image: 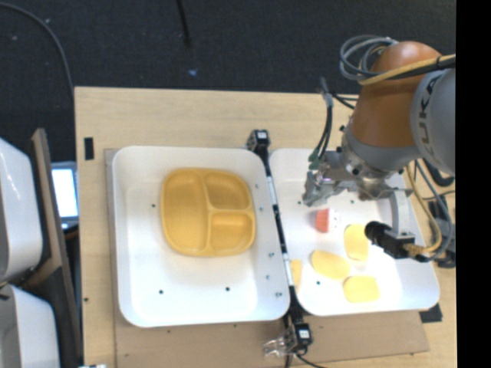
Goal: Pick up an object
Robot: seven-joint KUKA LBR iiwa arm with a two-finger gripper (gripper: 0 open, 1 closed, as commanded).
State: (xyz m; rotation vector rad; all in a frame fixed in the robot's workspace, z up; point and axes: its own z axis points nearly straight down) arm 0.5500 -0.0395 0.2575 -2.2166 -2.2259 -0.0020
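The gripper is hovering over the right bin, just above a red block; finger state cannot be determined.

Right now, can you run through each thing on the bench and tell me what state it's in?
Gripper: low over the right bin, above the orange block, holding nothing visible.
Orange block: resting on the right bin floor, free.
Three yellow pieces: lying flat in the right bin, untouched.
Yellow divided tray: flat in the left bin, right side up, its compartments bare.
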